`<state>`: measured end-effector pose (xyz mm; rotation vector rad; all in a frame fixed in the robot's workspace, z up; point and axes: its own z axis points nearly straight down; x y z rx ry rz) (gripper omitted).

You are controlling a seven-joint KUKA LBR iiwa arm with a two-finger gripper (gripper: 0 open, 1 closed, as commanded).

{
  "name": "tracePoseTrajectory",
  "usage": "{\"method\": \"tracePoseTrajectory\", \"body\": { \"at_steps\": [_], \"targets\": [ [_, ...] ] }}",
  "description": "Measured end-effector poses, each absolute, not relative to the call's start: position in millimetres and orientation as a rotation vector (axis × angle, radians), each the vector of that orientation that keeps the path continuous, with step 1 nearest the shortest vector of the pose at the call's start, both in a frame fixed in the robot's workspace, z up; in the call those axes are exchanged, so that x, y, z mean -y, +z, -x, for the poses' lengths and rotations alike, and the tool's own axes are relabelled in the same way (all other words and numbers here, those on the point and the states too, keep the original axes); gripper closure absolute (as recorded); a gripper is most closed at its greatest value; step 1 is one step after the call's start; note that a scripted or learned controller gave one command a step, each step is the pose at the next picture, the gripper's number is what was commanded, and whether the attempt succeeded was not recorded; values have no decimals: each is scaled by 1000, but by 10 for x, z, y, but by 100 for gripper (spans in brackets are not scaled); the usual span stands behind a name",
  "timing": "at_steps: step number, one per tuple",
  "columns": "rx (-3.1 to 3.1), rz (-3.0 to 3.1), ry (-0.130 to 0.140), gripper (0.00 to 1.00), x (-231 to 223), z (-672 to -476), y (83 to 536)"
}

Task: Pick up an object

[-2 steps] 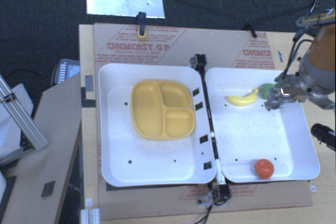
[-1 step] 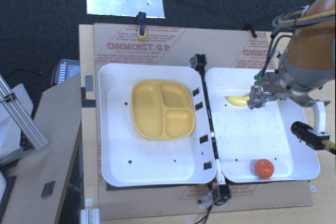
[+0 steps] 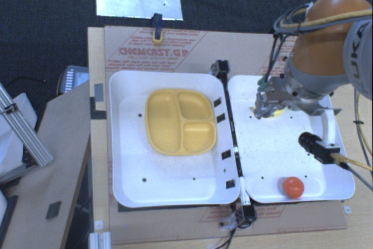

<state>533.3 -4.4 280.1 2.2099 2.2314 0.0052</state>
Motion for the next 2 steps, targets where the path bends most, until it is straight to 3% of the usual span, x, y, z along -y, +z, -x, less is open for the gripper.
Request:
{"method": "tracePoseTrajectory", "body": {
  "at_steps": [2],
  "targets": [
    [-2232, -2212, 1, 100, -1029, -5470, 2490]
  ]
}}
